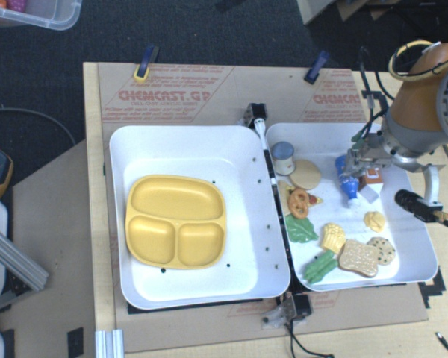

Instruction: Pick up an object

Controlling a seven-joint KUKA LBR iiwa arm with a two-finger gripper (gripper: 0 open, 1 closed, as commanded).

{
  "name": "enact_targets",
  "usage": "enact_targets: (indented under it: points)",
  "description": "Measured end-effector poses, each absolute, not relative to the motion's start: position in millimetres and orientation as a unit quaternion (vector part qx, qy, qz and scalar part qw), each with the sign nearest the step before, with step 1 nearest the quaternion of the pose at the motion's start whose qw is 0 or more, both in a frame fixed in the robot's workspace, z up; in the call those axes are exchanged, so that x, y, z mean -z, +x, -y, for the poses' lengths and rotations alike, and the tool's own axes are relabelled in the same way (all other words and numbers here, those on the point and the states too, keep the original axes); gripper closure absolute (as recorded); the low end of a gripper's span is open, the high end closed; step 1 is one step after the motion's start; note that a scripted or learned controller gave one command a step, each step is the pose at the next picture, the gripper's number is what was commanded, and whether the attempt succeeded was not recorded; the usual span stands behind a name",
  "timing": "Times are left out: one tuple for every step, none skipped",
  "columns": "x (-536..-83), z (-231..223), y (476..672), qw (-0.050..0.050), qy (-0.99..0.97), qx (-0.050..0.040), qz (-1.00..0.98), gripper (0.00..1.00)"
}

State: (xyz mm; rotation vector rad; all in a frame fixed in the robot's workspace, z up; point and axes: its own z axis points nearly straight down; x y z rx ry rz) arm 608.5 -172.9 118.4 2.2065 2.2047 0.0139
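My gripper [356, 167] hangs over the upper right part of the right bin [414, 271], reaching in from the right. Directly under it stands a small blue object [349, 188], touching or nearly touching the gripper's tip. A brown and white piece [372, 176] and a pale block [368, 193] lie right beside it. Whether the blue object is gripped cannot be told from this angle.
The right bin also holds a small grey-blue can [283, 154], a tan round cookie [307, 174], a pretzel [299, 202], a lettuce leaf [301, 230], corn [332, 238], a green pod [320, 266], toast [358, 259], a chip cookie [382, 250] and a yellow pastry [374, 220]. A yellow divided plate [176, 220] lies in the left bin [127, 151].
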Motion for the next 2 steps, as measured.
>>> enact_targets:
  points:
    - [-172,174,620.2,0.003,0.707,-0.0013,-0.707,1.0]
    - [-226,175,621.7,0.004,0.707,-0.0018,-0.707,1.0]
